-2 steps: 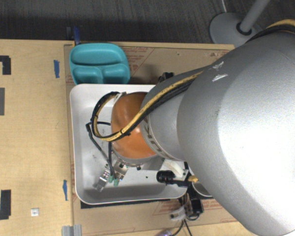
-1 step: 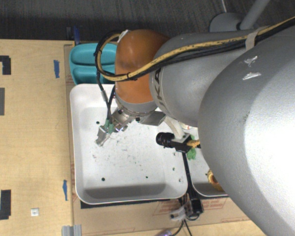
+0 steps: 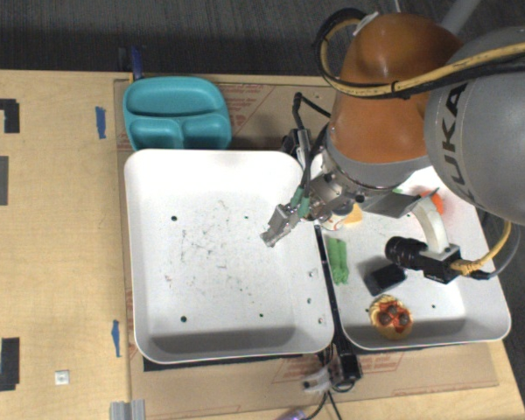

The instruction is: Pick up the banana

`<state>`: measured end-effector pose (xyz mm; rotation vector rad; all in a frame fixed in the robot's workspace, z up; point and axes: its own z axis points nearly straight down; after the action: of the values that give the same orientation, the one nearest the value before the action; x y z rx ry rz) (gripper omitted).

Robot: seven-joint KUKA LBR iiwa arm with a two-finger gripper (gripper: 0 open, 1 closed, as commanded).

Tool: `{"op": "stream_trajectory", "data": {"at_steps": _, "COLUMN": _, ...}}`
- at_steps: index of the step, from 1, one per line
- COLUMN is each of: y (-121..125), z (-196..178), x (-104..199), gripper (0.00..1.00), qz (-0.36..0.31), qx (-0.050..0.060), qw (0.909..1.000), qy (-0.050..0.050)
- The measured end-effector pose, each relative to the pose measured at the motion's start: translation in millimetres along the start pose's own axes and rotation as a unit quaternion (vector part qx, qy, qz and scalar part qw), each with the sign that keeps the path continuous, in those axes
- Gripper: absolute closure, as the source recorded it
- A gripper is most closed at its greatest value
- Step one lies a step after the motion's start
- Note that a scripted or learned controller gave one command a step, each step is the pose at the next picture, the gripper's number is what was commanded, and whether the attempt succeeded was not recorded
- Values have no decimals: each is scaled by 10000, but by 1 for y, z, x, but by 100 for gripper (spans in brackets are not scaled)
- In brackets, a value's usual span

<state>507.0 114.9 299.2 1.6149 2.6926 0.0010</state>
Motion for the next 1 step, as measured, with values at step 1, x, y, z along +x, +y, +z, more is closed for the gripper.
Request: {"op": "stream_trajectory", "data": {"at_steps": 1, "y": 28, "z": 155, "x": 52, "gripper": 0, "qz": -222, "qx": 18, "qw": 9998, "qy": 12}}
